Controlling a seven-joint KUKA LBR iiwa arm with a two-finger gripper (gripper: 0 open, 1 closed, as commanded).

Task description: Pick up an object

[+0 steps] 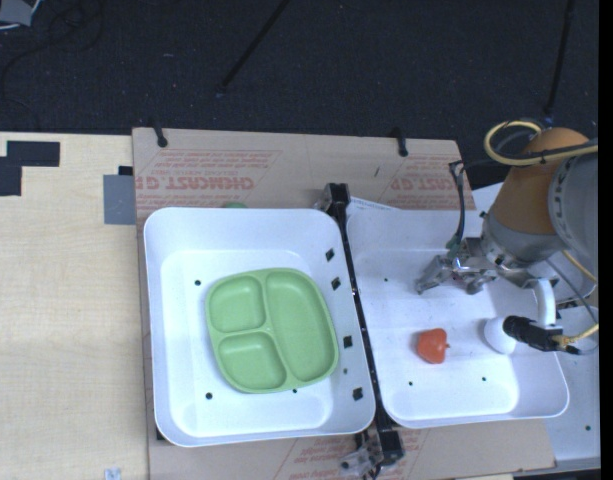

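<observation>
A small red-orange object (433, 345) lies on the floor of the right bin (466, 403), near its middle. My gripper (449, 284) hangs over the back half of that bin, up and slightly right of the red object and apart from it. Its metal fingers (426, 282) stand spread, and nothing shows between them. The grey arm with its orange band reaches in from the right edge.
The left bin (176, 268) holds a green divided plate (271, 329) with three compartments. A black divider (351, 308) runs between the two bins. Cardboard lies under both bins, and a wooden benchtop spreads to the left.
</observation>
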